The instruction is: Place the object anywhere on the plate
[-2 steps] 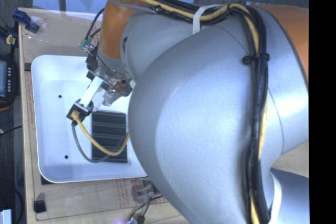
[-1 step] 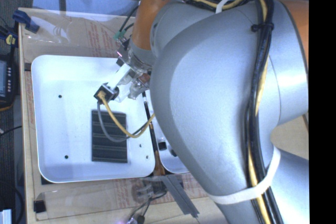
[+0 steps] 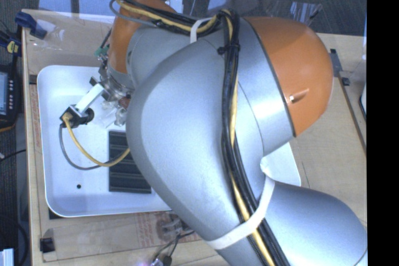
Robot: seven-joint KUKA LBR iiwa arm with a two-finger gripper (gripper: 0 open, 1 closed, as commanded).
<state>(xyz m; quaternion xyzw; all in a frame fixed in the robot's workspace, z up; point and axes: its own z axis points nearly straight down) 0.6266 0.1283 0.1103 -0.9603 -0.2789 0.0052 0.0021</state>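
Observation:
My gripper [image 3: 114, 108] hangs low over the left white bin [image 3: 50, 134], near its far middle, and the bulk of the grey arm [image 3: 206, 134] hides most of what lies under it. A dark ribbed rectangular object [image 3: 126, 165] lies flat on the bin floor just in front of the gripper, its right side covered by the arm. Whether anything is in the gripper is hidden. No plate can be made out around the arm.
A yellow cable [image 3: 81, 156] loops from a white connector [image 3: 81, 108] at the wrist across the bin floor. A small dark speck [image 3: 79, 185] lies near the bin's front left. The arm covers the right bin; bench edges and clutter lie at the left.

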